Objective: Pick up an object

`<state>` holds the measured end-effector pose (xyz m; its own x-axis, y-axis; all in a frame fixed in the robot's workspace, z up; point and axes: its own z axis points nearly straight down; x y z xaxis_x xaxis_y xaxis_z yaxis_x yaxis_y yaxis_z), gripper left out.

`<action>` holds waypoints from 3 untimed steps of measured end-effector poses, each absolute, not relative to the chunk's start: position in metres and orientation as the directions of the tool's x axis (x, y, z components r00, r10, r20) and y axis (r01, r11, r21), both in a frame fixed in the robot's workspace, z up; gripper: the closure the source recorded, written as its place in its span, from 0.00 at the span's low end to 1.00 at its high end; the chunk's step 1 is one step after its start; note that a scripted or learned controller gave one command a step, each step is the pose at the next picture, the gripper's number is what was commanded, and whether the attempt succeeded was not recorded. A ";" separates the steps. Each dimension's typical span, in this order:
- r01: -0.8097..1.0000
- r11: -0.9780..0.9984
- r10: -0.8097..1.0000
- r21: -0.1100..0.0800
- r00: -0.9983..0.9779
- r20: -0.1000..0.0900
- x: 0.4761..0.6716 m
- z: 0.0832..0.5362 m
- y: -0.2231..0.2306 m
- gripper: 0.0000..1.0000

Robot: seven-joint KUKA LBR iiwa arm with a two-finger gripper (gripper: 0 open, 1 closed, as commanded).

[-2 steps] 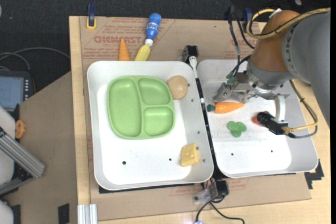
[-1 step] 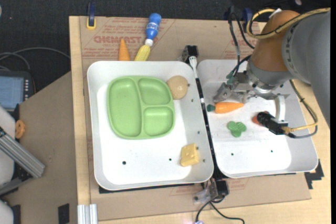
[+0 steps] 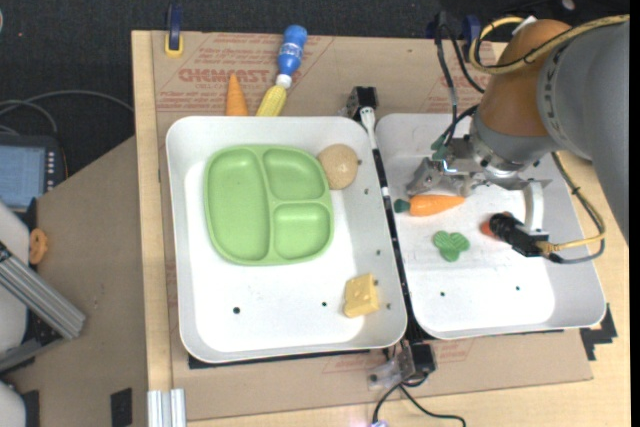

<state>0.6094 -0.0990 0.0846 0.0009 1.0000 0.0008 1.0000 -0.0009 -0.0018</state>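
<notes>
In the right bin (image 3: 560, 305) an orange toy carrot (image 3: 436, 205) lies near the left wall. A small green leafy piece (image 3: 450, 244) sits just below it. A red item (image 3: 488, 227) is partly hidden by a black part of the arm. My gripper (image 3: 442, 173) hangs low over the right bin, just behind the carrot, its tip blurred against the grey wrist. The left bin (image 3: 200, 315) holds a green divided plate (image 3: 268, 203), a tan round piece (image 3: 339, 165) and a yellow cheese wedge (image 3: 361, 295).
The grey arm with its orange band (image 3: 525, 85) covers the right bin's back right. A black divider clip (image 3: 362, 101) sits between the bins. Behind the left bin lie a blue-and-white bottle (image 3: 290, 53), a yellow piece (image 3: 272, 100) and an orange cone (image 3: 234, 97).
</notes>
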 end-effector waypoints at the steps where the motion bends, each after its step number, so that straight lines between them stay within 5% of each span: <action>1: 1.000 -0.001 1.000 -0.002 0.001 0.001 0.609 0.085 -0.099 0.00; 3: 1.000 -0.001 1.000 -0.002 0.001 0.001 0.609 0.085 -0.099 0.00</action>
